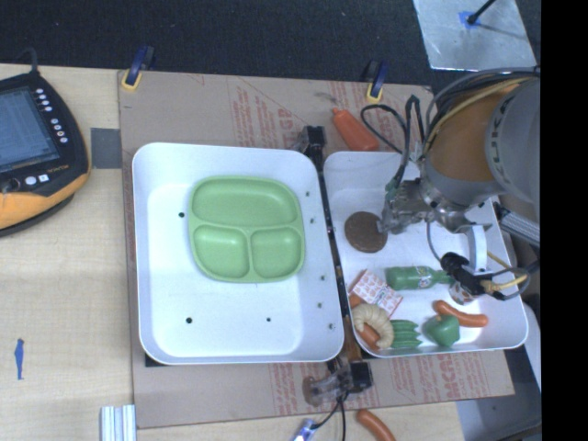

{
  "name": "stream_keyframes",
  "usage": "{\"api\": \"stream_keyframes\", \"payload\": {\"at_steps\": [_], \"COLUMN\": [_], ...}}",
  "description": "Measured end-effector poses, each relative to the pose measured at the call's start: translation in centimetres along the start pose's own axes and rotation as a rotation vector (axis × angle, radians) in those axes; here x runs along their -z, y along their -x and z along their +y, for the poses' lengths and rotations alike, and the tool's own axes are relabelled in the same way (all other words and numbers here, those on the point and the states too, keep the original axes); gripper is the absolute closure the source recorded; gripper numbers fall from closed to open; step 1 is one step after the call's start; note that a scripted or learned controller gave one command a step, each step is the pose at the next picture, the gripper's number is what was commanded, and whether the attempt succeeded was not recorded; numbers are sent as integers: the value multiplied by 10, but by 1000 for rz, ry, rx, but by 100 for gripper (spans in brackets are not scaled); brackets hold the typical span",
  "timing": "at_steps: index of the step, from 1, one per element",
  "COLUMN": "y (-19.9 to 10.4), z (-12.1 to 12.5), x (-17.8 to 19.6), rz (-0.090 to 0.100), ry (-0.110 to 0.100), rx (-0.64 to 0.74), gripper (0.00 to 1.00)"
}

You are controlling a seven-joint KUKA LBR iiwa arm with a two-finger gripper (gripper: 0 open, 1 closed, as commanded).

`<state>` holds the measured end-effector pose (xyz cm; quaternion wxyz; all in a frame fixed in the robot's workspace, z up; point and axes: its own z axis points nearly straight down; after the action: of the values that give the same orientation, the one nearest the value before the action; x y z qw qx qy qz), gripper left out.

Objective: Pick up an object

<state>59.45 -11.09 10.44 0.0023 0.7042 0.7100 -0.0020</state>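
- my tool [397, 211] hangs low over the right bin [354, 177], just beside the brown disc [365, 231]. the wrist body hides its tip, so i cannot tell whether it is spread or pressed together, and i see nothing pinched in it.
- the things i might lift sit crowded in the right bin's near half: a green bottle [415, 277], a red-and-white packet [374, 288], a pale ring-shaped piece [374, 320], green pieces [439, 330] and an orange sausage [459, 314].
- i judge the brown disc the likeliest target, since it lies apart from the clutter with free room around it.
- the left bin [161, 283] holds a green divided plate [246, 227], lying flat mid-bin.
- both bins rest on a cardboard sheet [220, 108] clamped to the wooden desk [64, 310]. a teach pendant [32, 150] lies at the left, and dark floor [230, 12] runs beyond.
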Motion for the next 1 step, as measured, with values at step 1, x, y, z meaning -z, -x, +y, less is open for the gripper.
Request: {"api": "stream_keyframes", "payload": {"at_steps": [1], "y": [0], "z": [0], "x": [0], "rz": [0], "ry": [0], "rx": [1], "gripper": [0]}}
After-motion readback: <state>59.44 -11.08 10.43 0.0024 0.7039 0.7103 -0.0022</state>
